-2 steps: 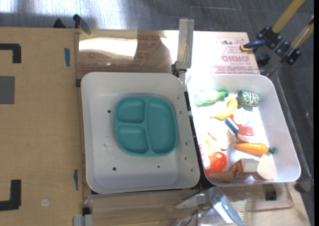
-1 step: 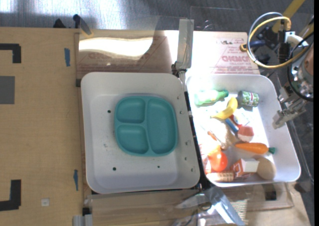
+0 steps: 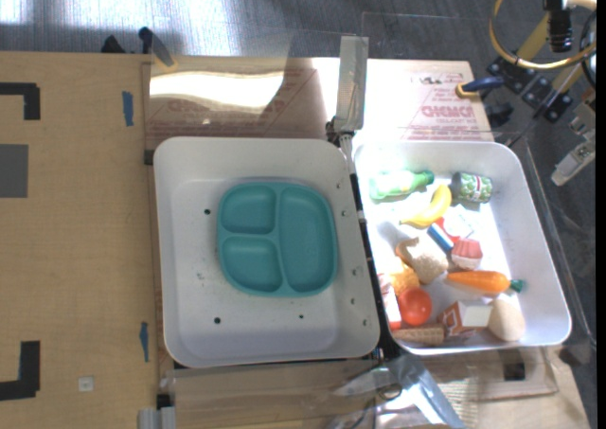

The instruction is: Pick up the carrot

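— What is the end effector's grip?
— It cannot be told from this frame.
— And the carrot?
— It lies flat in the right bin, toward the near right corner, green tip pointing at the right wall. A pale egg-shaped piece sits just in front of it, and a red tomato lies to its left.
— The left bin?
— It holds a teal divided plate on the surface.

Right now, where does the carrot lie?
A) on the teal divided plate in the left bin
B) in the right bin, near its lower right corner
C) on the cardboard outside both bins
B: the carrot lies among the toy foods in the right bin, beside the egg.
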